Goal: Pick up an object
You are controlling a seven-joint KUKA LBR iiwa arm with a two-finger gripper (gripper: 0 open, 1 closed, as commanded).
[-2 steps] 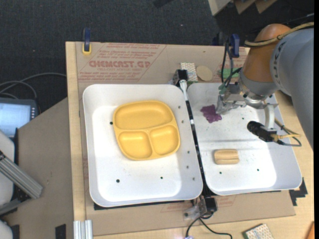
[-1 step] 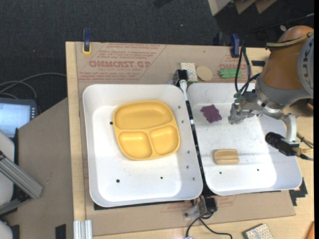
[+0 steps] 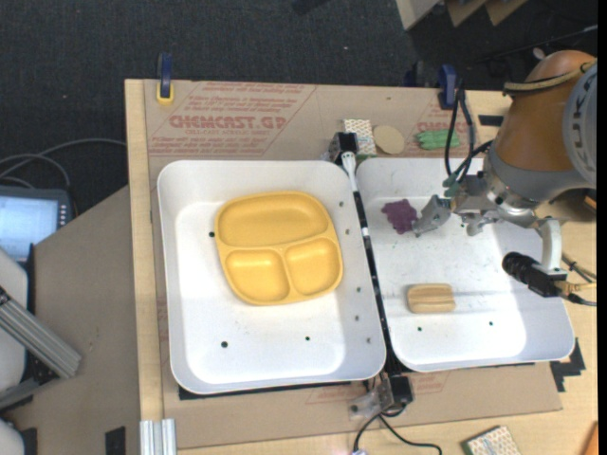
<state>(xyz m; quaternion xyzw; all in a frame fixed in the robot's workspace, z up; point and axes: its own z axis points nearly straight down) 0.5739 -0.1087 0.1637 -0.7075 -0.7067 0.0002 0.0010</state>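
Note:
In the right bin (image 3: 493,344), a small purple object (image 3: 399,215) lies near the back left. A tan wooden block (image 3: 431,298) rests nearer the front. My gripper (image 3: 436,212) hangs low over the right bin, just to the right of the purple object and very close to it. Nothing is visibly held. The grey arm with its orange band (image 3: 545,112) reaches in from the right.
The left bin (image 3: 190,330) holds a yellow divided plate (image 3: 278,246). Behind the bins on the board lie a round tan disc (image 3: 389,139), a green item (image 3: 434,140) and a small checkered piece (image 3: 358,127). A black fitting (image 3: 529,273) on the arm overhangs the right bin's right side.

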